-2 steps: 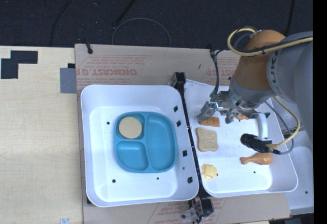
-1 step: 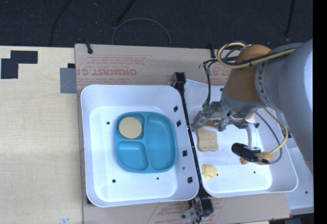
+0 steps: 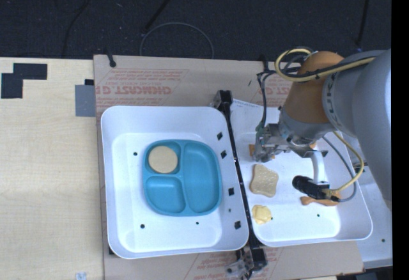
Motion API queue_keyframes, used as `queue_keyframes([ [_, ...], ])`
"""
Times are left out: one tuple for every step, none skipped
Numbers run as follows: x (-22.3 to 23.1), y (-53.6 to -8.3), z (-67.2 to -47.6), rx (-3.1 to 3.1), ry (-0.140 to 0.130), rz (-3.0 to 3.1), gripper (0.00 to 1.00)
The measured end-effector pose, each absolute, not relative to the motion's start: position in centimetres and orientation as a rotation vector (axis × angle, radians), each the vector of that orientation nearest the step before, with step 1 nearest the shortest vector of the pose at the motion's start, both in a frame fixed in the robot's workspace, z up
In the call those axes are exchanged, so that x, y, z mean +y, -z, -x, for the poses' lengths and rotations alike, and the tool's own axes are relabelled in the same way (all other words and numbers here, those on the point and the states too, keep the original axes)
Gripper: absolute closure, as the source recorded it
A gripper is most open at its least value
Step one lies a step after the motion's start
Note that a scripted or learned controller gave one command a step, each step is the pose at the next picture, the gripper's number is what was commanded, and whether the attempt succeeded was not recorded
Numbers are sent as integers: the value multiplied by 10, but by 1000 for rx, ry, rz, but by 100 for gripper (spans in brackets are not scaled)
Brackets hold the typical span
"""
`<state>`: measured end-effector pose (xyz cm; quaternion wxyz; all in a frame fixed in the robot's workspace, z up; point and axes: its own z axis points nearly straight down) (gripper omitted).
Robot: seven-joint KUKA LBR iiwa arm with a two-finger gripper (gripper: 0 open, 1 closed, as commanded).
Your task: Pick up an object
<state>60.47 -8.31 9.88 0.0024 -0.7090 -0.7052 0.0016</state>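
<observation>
Camera view shows the pincer (image 3: pixel 263 152) just above the toast piece (image 3: pixel 264 180), grip unclear, so drop straight down and squeeze gently.

tray (image 3: pixel 192 192) in left bin (image 3: pixel 121 125) | cookie (image 3: pixel 162 159) in tray | toast (image 3: pixel 264 181) in right bin (image 3: pixel 348 224)

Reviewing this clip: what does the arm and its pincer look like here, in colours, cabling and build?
The arm is bulky, smooth light grey, with a rounded orange band above the wrist. Yellow and black cables loop over the top of that band, and another yellow cable curves down the arm's side. The pincer is a small grey metallic assembly with dark wires running up to it.
</observation>
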Motion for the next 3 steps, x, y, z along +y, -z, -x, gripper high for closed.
queue_keyframes([
  [-92,-152,-600,-2220,1,2225,100],
  [-86,-199,-607,-2224,3,2221,100],
  [-88,-258,-599,-2224,3,2222,100],
])
